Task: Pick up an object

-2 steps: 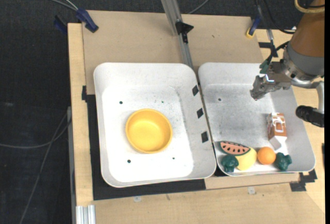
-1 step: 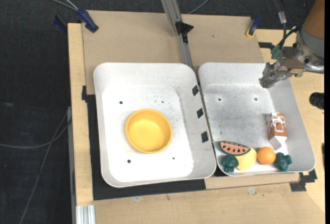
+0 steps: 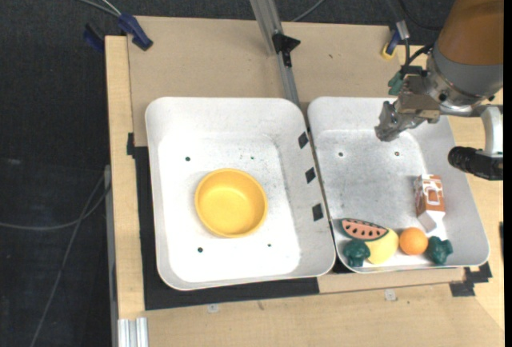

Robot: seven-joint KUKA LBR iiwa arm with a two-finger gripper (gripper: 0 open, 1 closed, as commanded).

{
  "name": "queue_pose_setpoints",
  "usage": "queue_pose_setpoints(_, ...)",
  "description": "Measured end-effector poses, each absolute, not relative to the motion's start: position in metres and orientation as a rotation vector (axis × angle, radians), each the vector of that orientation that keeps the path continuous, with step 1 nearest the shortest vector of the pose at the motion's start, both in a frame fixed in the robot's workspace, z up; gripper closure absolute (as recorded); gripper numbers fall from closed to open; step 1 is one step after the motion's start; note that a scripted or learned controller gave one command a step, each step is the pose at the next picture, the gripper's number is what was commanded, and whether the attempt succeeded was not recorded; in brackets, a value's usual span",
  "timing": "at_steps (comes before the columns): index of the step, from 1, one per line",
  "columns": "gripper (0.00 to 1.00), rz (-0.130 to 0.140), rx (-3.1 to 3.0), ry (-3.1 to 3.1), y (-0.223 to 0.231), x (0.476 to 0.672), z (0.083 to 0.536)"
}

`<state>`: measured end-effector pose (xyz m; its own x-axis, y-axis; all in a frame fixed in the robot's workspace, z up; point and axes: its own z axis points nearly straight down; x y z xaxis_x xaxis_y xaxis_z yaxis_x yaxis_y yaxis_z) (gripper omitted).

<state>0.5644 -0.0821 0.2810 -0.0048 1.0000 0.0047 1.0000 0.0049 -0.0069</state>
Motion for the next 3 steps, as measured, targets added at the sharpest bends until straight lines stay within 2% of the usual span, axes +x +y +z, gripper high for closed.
queue_pose_setpoints(2, 1.0, 0.009, -2.205, -2.218, 0.033, 0.536, 0.266)
queue_pose_setpoints(3, 1.0, 0.015, -2.205, -2.217, 0.093, 0.536, 0.248)
